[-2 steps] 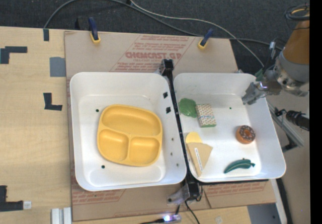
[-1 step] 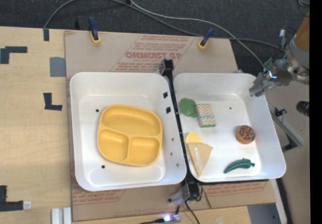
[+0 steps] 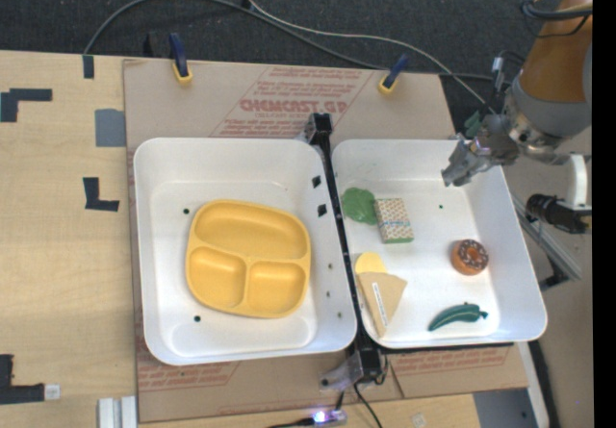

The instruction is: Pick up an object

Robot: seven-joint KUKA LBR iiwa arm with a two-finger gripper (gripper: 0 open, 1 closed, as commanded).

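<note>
Donut [image 3: 470,257] lies in the right bin [image 3: 510,224], untouched, alongside 4 other items. Above the bin's far corner the tool [image 3: 460,169] hangs; its opening I cannot tell, so picking is not yet begun.

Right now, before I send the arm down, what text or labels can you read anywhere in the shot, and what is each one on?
"CHEMCAST GP": red print on the brown board under the two bins, readable behind the left bin.
Further lines of red print repeat across that board, above and below this word: too small and blurred to read.
Small patterned block in the right bin: speckled pattern, no legible text.
Tan wedge in the right bin: faint marks, unreadable.
</note>
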